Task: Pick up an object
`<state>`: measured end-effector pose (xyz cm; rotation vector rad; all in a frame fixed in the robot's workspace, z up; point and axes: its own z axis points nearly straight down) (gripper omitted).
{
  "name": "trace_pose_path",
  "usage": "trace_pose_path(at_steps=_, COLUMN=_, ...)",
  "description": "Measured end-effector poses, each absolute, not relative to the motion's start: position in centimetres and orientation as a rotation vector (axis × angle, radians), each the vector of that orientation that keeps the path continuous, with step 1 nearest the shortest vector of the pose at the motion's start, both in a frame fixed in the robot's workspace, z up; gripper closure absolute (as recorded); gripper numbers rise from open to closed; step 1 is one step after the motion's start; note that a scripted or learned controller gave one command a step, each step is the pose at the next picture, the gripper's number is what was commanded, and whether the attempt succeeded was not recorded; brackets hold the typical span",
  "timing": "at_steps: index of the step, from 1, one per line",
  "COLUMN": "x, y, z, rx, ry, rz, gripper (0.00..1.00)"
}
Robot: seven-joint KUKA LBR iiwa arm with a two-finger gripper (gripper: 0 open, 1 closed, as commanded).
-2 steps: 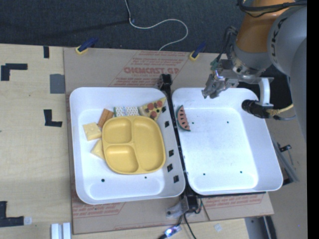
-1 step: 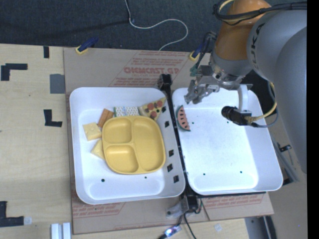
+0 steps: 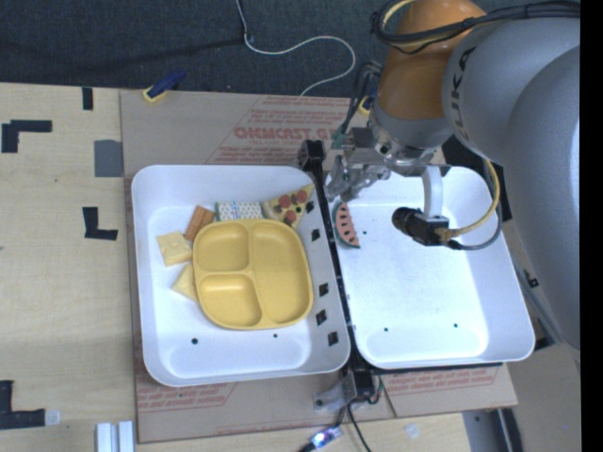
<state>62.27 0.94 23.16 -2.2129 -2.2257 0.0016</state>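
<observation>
Cardboard sheeting covers the surface (image 3: 57, 281) beneath two white bins set side by side. A small watermelon-slice toy (image 3: 348, 226), red with a dark rind, lies in the right bin (image 3: 452, 347) hard against its left wall, just below the end effector (image 3: 341, 179); it looks like the likeliest thing to pick. Whether the end effector is clenched or released cannot be told from this slant, and nothing is seen held. In the left bin (image 3: 151, 347), a yellow divided plate (image 3: 252, 273) sits mid-bin, with crackers (image 3: 175, 248) at its left and more toy food (image 3: 283, 205) along its far edge.

The risk, as I judge it, is the wall: with the slice so close to the divider between the bins, one side of a descending end effector may strike the rim, or push the slice flat against the wall and close on nothing.
</observation>
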Motion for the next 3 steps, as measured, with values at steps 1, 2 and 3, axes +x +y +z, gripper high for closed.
trace_pose_path(at_steps=1, x=61.1, y=5.5, z=23.0, rx=-2.212, ry=-2.226, rz=0.003, gripper=1.0)
trace_pose_path(at_steps=2, x=60.6, y=3.9, z=23.2, rx=-2.218, ry=-2.222, rz=0.004, gripper=1.0)
trace_pose_path(at_steps=3, x=60.3, y=4.6, z=21.3, rx=-2.218, ry=-2.222, rz=0.006, gripper=1.0)
